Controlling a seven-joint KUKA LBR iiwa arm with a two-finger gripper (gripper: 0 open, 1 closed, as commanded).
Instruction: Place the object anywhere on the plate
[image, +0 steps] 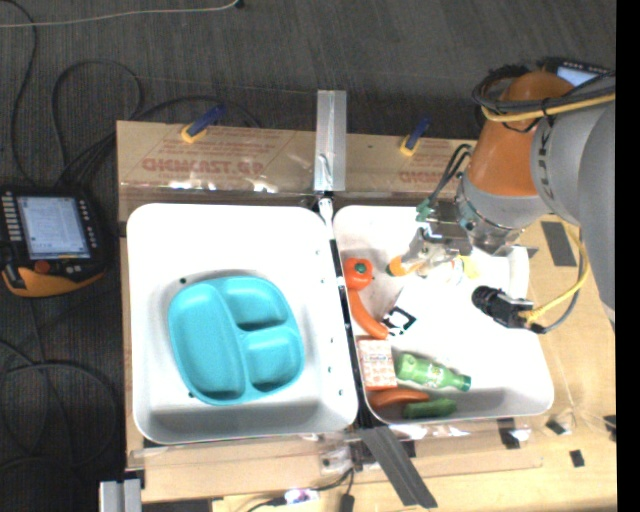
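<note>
Closest to the lens was the arm, grey with an orange band, reaching in from the right over the far part of the right bin. Its gripper hung low over that bin's far left area. How wide it stood could not be told from this angle. A small orange piece sat right at the gripper's tip, on its left side. Whether it was gripped or merely lying beside the tip on the bin floor could not be told.

The plate, blue with three compartments, lay in the middle of the left bin, well apart from the orange piece and across the wall between the two bins.

Along the left wall of the right bin lay an orange lump and, nearer the camera, an orange carrot. A small black-and-white tag lay just beside the carrot. At the near end were a red-and-white box, a green bottle on its side touching the box, and in front of them an orange vegetable next to a green one.

Behind the bins stood a cardboard sheet held by two blue clamps. On the carpet to the left lay a control tablet.
</note>
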